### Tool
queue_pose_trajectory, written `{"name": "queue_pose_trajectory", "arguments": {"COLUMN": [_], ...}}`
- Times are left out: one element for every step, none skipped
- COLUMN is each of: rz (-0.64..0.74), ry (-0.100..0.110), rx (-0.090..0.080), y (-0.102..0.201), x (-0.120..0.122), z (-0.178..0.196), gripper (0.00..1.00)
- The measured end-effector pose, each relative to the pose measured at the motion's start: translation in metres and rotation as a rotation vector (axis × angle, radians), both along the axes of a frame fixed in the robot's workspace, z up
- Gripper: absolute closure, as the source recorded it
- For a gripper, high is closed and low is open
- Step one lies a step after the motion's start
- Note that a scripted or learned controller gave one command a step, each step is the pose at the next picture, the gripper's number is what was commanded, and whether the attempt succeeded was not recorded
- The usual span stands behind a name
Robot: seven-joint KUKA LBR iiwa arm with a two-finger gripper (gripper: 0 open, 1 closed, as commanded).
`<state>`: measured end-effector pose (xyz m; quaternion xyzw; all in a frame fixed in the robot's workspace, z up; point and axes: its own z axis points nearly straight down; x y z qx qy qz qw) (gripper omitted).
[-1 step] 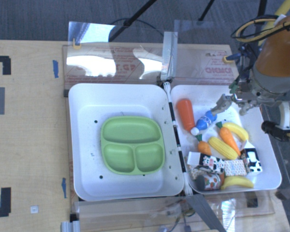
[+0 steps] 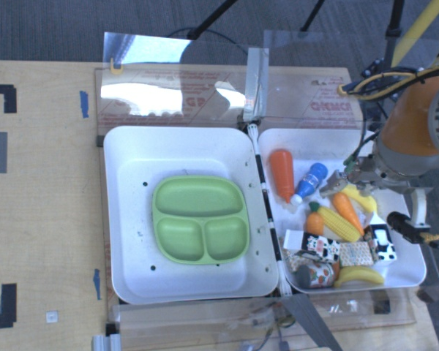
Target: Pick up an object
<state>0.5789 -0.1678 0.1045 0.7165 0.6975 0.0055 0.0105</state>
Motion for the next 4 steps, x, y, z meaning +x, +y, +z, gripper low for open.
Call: {"name": "queue_pose_trajectory", "arguments": {"rz": [-0.003, 0.014, -0.080, -0.054], "ry": [-0.002, 0.022, 0.020, 0.025], "rx": [-0.003, 0.007, 0.007, 0.009], "y": [-0.001, 0.031, 0.045, 0.046], "x": [0.000, -0.028, 0.007, -0.035], "z": [0.010, 0.108, 0.103, 0.133], "gripper": [1.00, 1.00, 1.00, 1.00]}}
